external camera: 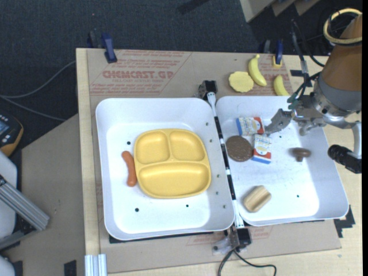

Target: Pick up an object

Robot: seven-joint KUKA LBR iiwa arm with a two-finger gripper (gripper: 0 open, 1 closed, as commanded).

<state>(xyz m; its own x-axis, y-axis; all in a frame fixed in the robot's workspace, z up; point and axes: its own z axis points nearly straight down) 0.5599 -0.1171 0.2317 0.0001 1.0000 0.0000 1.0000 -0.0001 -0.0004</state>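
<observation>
The end effector [280, 121] hangs over the right bin [322, 203] (open or closed, I cannot tell); the nearby carton [249, 125] looks light and stiff, best pinched across its narrow sides.

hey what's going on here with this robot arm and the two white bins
A grey and orange robot arm reaches in from the right, its gripper low over the upper part of the right bin, next to a small red and white carton. Nothing is visibly held. That bin also contains a brown round disc, a second small carton, a bread roll and a small brown piece. The left bin holds a yellow divided plate with a sausage beside it. Two bananas and a yellow piece lie on the bench behind.
</observation>
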